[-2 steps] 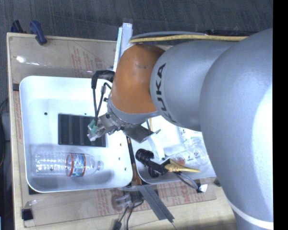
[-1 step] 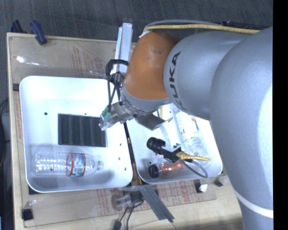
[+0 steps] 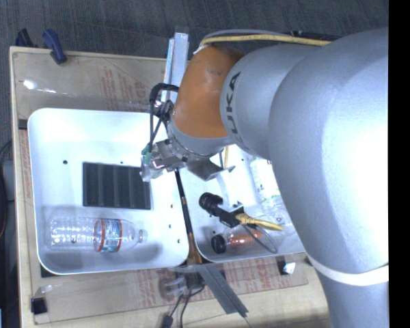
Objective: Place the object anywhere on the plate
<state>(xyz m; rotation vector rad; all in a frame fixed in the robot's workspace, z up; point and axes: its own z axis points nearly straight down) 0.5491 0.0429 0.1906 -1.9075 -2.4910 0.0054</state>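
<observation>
Bottle lies near black plate in white bin on wooden bench; hand's state unclear.

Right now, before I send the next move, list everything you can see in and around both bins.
left bin: one, white
right bin: one, white, beside it
ribbed plate: one, black, left bin
water bottle: one, clear, red-blue label, lying in left bin
second bottle: one, clear, right bin, partly under arm
tool: one, yellow handle, right bin
small cylinder: one, brownish, right bin
clamps: two, blue, bench corner
arm: one, grey, orange band
pincer: one, over left bin's right edge
</observation>
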